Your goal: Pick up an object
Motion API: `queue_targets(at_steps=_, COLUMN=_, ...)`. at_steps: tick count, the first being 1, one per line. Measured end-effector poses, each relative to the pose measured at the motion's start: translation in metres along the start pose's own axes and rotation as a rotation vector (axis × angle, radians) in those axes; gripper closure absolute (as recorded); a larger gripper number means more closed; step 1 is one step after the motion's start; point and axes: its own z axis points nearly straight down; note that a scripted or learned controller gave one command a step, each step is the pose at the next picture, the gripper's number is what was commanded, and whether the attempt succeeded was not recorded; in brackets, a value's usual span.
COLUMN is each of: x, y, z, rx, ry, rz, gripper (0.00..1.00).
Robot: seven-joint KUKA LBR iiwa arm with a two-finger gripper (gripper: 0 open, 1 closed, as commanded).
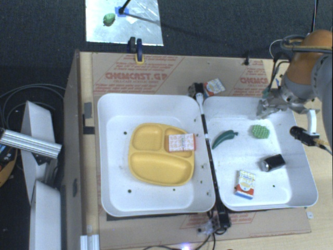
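The right bin holds a green pepper, a green knobbly ball, a dark can lying on its side and a small yellow and blue carton. My gripper hangs over the bin's far right corner, just above and behind the green ball. Nothing shows between its fingers. In the left bin a yellow divided tray carries a small pink and white box.
A small packet lies on the cardboard behind the bins. A clamp stands at the bench's far edge under a shiny sheet. The arm's cables hang over the right bin's right rim.
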Motion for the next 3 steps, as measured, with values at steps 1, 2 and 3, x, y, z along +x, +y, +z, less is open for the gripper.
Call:
queue_targets(at_steps=1, x=0.000, y=0.000, z=0.000, rx=0.000, ry=0.000, rz=-0.001, gripper=0.00)
queue_targets(at_steps=2, x=0.033, y=-0.021, z=0.013, rx=0.006, ry=0.002, rz=0.003, gripper=0.00)
queue_targets(at_steps=3, x=-0.002, y=0.000, z=-0.123, rx=0.000, ry=-0.001, rz=0.005, gripper=0.00)
